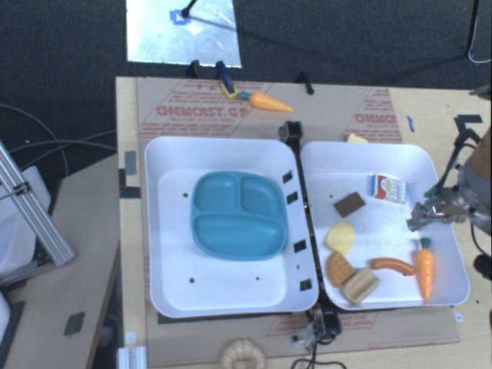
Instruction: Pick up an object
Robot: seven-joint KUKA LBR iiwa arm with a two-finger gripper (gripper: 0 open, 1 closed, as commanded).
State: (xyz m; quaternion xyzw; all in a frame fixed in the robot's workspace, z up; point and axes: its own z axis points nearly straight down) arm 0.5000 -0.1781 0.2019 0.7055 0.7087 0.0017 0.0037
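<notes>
Objects for picking lie mostly in the right-hand shallow white bin point(442, 177), while the left-hand shallow white bin point(165, 167), left of centre in the frame, bears a blue plastic plate with three compartments point(238, 214). Above both bins, near the top middle, a small orange toy carrot point(264, 101) rests on the cardboard sheet. Moving right across the divider, a pale yellow round piece point(341, 237) sits above a brown bread-like piece point(338, 267) and a tan block point(360, 284) in the lower part of the right bin. A dark brown flat square point(350, 204) lies higher up, with a small white carton with red and blue print point(387, 187) to its upper right. Lower right, a red-orange sausage shape point(391, 265) lies just beside an upright orange toy carrot point(424, 270). Just above that carrot, at the frame's right edge, hangs the grey metal gripper point(424, 215); its jaw state I cannot tell, and nothing shows between them.
</notes>
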